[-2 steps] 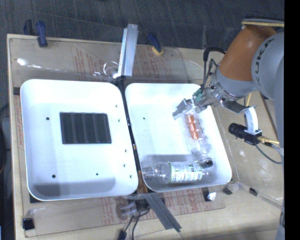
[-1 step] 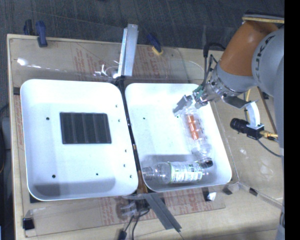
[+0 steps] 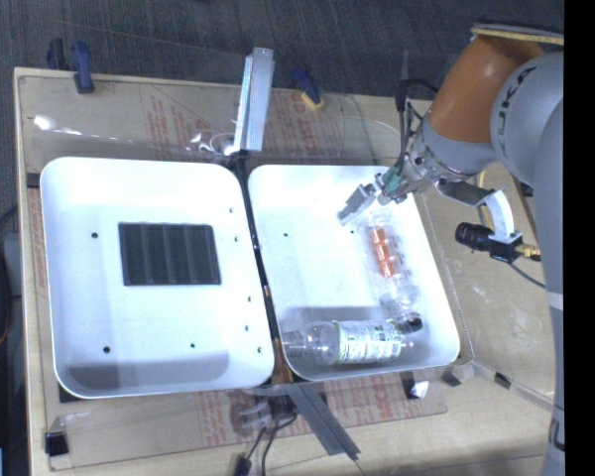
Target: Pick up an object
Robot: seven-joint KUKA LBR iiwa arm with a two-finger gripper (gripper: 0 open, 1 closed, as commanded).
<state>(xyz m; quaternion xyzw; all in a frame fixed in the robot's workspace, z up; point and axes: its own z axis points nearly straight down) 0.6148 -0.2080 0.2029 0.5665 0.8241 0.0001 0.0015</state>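
**Gripper over right bin, two bottles below**

Gripper (image 3: 362,202) sits above the upper middle of the right bin (image 3: 278,266), reaching in from 3 o'clock under the orange-banded arm (image 3: 496,97). Cannot tell how its fingers stand; nothing visible between them.

Just off the gripper toward 5 o'clock: a clear plastic bottle with an orange label (image 3: 388,261). Long axis runs roughly 12 to 6 o'clock, slightly tilted; dark cap end points toward 6, near the bin's lower right corner. Body transparent, label band in its upper half.

Second clear bottle with a white printed label (image 3: 347,342) lies along the bin's 6 o'clock wall. Long axis 9 to 3 o'clock; which end is the neck is hard to tell. Its right end is close beside the first bottle's cap.

Count: two bottles, both in the right bin. Two white bins side by side. Left bin (image 3: 79,266) holds one dark ribbed rectangular pad (image 3: 169,254), upper middle of that bin.
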